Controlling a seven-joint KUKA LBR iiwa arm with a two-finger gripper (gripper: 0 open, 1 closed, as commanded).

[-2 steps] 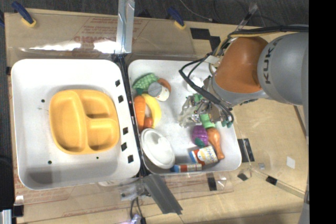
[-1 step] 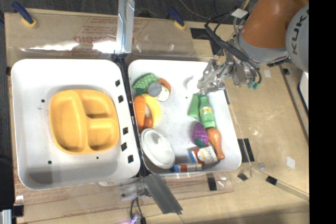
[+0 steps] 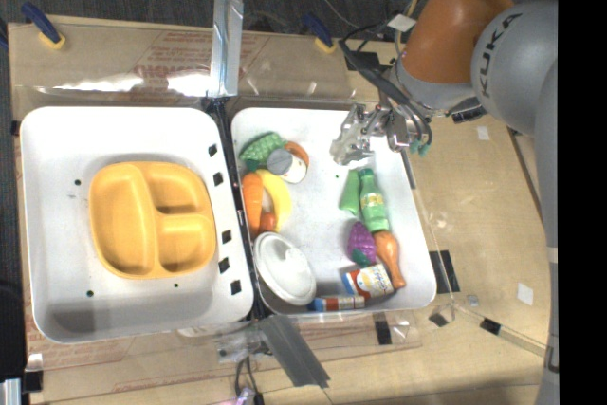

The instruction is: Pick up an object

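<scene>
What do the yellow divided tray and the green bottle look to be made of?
The yellow tray looks like matte moulded plastic: one even colour, rounded compartment edges, little glare. The green bottle also appears plastic, somewhat glossier, with a printed label; the picture is too coarse to be sure.

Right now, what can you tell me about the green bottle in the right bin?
The green bottle looks like plastic, with a narrower neck pointing toward the far side of the right bin and a yellowish label around its body. It lies flat on the bin floor near the right wall. Its lower end meets a purple toy and an orange carrot-like piece. The gripper hangs just beyond its neck, not holding it.
</scene>
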